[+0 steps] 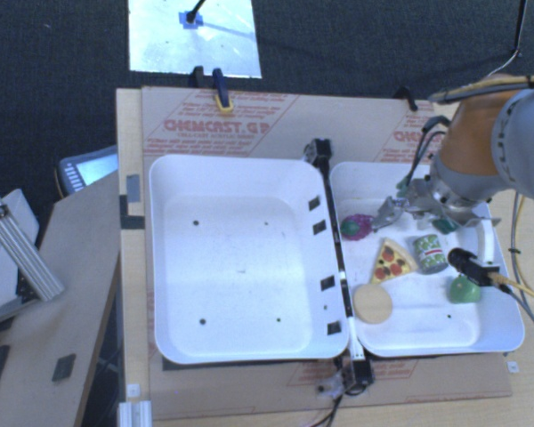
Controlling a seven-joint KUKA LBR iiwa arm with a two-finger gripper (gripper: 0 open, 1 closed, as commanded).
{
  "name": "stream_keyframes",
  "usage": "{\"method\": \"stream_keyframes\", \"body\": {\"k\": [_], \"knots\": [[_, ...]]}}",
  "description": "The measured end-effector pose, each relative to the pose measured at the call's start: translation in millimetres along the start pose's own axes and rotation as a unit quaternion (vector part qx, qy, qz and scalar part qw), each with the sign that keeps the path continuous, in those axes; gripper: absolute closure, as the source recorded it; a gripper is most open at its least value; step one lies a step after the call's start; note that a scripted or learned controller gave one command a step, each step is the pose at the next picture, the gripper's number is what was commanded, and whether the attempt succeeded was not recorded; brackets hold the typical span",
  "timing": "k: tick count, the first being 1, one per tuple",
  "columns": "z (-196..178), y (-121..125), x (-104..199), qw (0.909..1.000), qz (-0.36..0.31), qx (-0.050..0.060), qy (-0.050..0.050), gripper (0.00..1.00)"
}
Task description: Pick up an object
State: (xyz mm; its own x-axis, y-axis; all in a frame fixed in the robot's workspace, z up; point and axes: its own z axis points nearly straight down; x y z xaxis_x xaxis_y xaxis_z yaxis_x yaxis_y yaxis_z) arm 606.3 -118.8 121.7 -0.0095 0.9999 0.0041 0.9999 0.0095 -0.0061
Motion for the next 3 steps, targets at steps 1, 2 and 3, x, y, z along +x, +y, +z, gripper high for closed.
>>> {"method": "stream_keyframes", "body": {"k": [1,2,3], "knots": [[-66,-19,100,1.0,-0.002,-0.006,0.0,0.0],[-38,-65,32,1.0,0.007,-0.001,-0.003,0.0],[-63,-56,110,1.0,-0.001,-0.005,-0.001,0.0]]}}
